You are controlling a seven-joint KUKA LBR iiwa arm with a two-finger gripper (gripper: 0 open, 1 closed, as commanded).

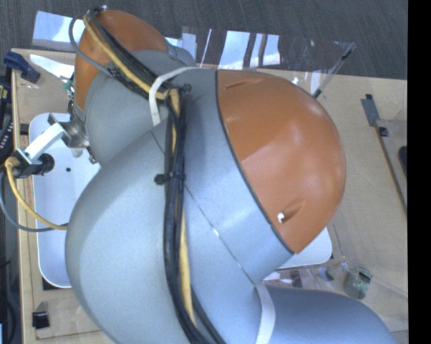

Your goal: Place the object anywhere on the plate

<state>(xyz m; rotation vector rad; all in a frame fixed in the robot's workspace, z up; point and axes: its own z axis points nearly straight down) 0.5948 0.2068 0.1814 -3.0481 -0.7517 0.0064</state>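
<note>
My grey arm with its orange band (pixel 280 156) spreads across most of the view and covers both bins. The wrist end (pixel 76 131) reaches toward the far left, over the left white bin (pixel 47 213). The plate and the object are hidden behind the arm.
A white and black fitting (pixel 36 153) with a yellow cable (pixel 18 206) hangs over the left bin's edge. Bare wooden bench (pixel 366 163) shows at the right. A corner of the right bin (pixel 312 253) peeks out under the arm. Blue clamps (pixel 18 67) sit at the far left.
</note>
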